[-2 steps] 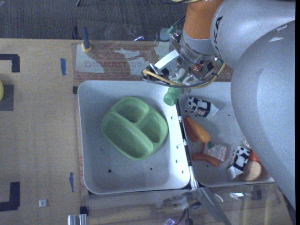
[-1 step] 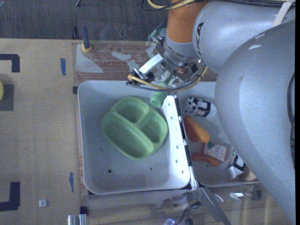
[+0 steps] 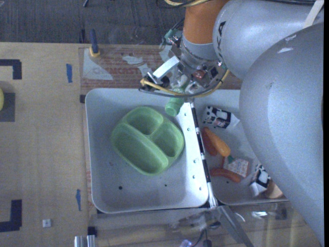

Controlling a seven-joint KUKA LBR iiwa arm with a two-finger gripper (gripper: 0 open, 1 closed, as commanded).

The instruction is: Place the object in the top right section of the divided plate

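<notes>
The tool (image 3: 177, 89) sits at the far edge of the left bin (image 3: 103, 189), just above the bin's far right corner. A small green cylindrical object (image 3: 174, 106) projects from beneath the tool and tilts toward the near left. Whether the object is gripped or merely lies under the tool cannot be determined, because the wrist hardware and a loop of yellow cable (image 3: 169, 90) cover the contact area.

The arm (image 3: 267, 86) enters from the right and fills the upper right of the view. Its grey links cross over the right bin (image 3: 241, 199), and the orange band (image 3: 203, 14) stands directly above the wrist. The wrist points down toward the bin corner.

The green object is just beyond the far right edge of the divided plate (image 3: 147, 139), near the rim and apart from the compartments. The plate is green, has three sections, and lies rotated in the middle of the left bin.

The right bin holds an orange carrot-shaped item (image 3: 216, 143), a black and white carton (image 3: 220, 117) and several other small items, partly hidden by the arm.

Both bins rest on the desk (image 3: 41, 153), which carries blue tape marks (image 3: 69, 72).
</notes>
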